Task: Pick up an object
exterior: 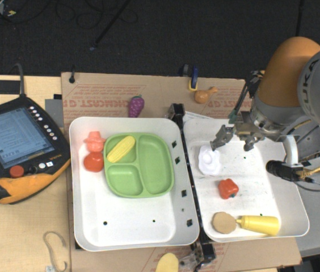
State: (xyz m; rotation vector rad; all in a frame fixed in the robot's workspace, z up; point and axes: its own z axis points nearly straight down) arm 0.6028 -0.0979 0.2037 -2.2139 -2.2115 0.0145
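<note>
Yellow bottle [259,224] and tan disc [224,222] lie nearest in the right bin [299,208]. End effector [236,139] open, empty, above white object [209,160]. Risk: fingers straddle off-centre, nudging it left.

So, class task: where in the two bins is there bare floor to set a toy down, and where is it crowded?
Left bin: bare floor along the front, below the green tray. Right bin: bare patch right of the red pepper, above the yellow bottle. Crowded: the left bin's left side by the pink toy and tomato, and around the white object beneath the tool.
</note>
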